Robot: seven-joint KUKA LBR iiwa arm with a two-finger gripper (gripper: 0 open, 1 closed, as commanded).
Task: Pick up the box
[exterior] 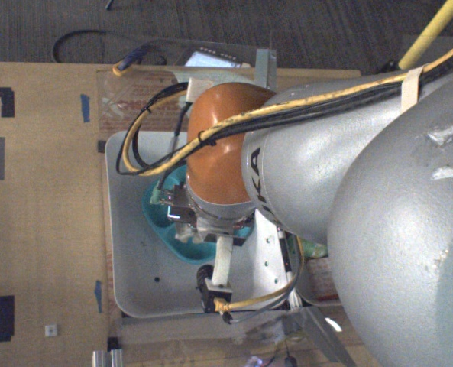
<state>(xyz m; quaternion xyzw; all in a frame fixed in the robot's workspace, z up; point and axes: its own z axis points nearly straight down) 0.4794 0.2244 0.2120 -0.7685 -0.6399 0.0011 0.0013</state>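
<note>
Box [323, 276], if the red-printed edge, lay right of the wrist [211, 205]; jaws' state could not be told.

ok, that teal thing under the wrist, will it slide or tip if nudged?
Likely slides: the teal piece looks like smooth moulded plastic on the bin floor. Its curved rim suggests it could rock or tip. The arm hides most of it.

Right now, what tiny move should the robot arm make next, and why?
Probably a small lift straight up. The arm hangs low over the white bin, right above a teal thing, and its bulk hides most of what lies under it. Rising a little would likely uncover the bin, so the next reach could be aimed properly.
</note>
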